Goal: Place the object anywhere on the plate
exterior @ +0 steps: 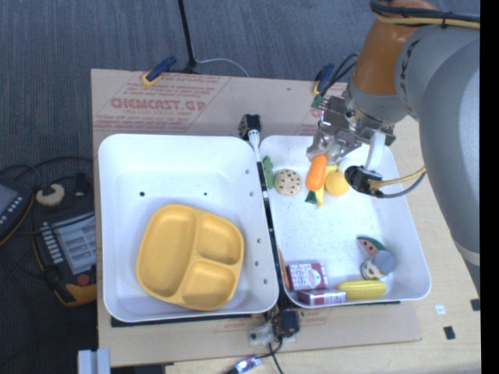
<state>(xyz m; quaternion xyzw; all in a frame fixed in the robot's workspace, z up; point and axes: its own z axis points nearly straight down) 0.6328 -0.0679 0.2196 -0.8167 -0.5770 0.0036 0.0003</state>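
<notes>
A yellow plate [191, 255] with three compartments lies in the left bin [125, 170], toward its front. My gripper [324, 155] hangs over the back of the right bin [405, 232]. An orange toy carrot [316, 174] with a green tip hangs upright from between its fingers, so the gripper is shut on the carrot's top. The carrot is well to the right of the plate, past the wall between the two bins.
In the right bin a cookie [288, 181] and a yellow round fruit [337, 183] flank the carrot. A watermelon slice [373, 247], a red box [306, 275] and a yellow banana-like piece [362, 289] lie near the front. A green piece [267, 170] rests by the divider.
</notes>
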